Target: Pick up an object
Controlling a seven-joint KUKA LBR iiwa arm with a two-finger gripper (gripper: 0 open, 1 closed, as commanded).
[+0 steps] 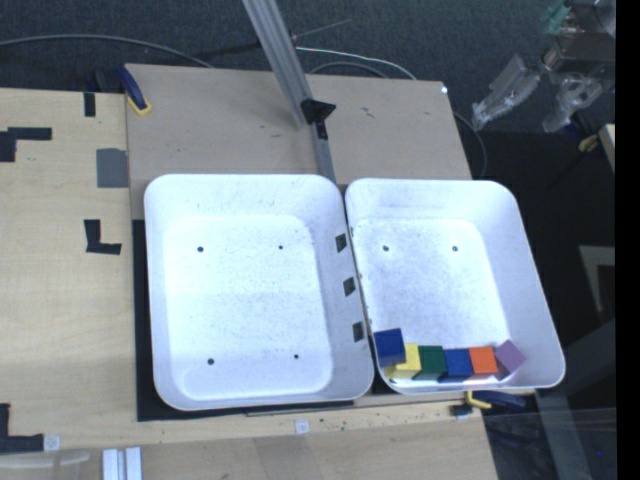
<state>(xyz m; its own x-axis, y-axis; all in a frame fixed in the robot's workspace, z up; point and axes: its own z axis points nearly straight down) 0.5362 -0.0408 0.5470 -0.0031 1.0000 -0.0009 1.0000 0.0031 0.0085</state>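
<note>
Camera view shows a row of small coloured blocks packed along the near wall of the right bin [505, 218], well apart from the end effector [535, 98] and below-left of it in the frame. The row comprises a blue block [388, 344] seated partly on a yellow block [406, 364], then a green block [431, 360], a second blue block [458, 363], an orange block [483, 361] and a purple block [510, 354] tilted against the bin corner.

Handling judgement: the blocks appear rigid, light and matte, likely foam or wood, so neither crushing nor slipping is a major concern. Neighbouring blocks touch side to side, leaving little clearance for a finger between them. The raised blue block offers the most exposed faces; the recommended hold is across its two free sides, farthest from the bin wall. The purple block at the row's end is a second option, though its tilt may cause it to rotate on contact.

The left bin [160, 268] lies farther from the end effector than the right bin. Both bins rest on the tabletop [220, 118].

The end effector is raised above the scene beyond the far right corner of the right bin. Its translucent fingers [503, 86] stand spread apart and nothing lies between them.
</note>
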